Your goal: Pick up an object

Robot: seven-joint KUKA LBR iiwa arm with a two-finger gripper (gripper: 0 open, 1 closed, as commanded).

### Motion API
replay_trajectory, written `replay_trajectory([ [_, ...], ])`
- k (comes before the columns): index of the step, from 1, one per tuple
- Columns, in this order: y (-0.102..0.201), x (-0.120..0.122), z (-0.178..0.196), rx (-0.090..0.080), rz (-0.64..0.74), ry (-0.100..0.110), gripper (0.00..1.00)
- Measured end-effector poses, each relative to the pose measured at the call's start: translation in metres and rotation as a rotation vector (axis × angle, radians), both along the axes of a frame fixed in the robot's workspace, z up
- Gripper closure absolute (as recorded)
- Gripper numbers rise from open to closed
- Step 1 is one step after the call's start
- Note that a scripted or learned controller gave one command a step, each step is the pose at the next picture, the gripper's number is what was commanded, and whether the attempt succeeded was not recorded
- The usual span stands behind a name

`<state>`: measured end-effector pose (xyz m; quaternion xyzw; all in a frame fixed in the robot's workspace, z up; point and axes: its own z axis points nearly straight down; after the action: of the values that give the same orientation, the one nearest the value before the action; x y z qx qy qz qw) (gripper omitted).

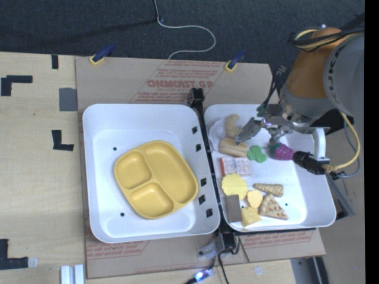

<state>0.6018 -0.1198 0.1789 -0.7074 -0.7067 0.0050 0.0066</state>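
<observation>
My gripper (261, 134) hangs over the back of the right bin (314, 212), its two fingers spread open, with nothing between them. Just below it lie a green toy vegetable (256, 154) and a purple grape bunch (283, 152). To its left sit a tan peanut-shaped piece (231, 123) and a beige bread roll (233, 148). Nearer the front are a pink wafer (235, 167), a yellow round piece (234, 185), a cone (269, 189), a pizza slice (273, 208), a cheese wedge (250, 216) and a brown bar (232, 206).
The left bin (100, 129) holds a yellow divided tray (156, 178). A black divider (198, 99) runs between the bins. The arm's grey body and orange band (314, 70) loom over the right bin's back right corner, with a black cable (308, 161) beside it.
</observation>
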Motion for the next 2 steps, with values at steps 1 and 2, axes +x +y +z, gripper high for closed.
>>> replay_trajectory([
  [1, 0.000, 0.003, 0.009, -0.002, 0.003, -0.014, 0.00],
  [2, 0.003, -0.001, -0.056, -0.002, 0.003, -0.009, 0.00],
])
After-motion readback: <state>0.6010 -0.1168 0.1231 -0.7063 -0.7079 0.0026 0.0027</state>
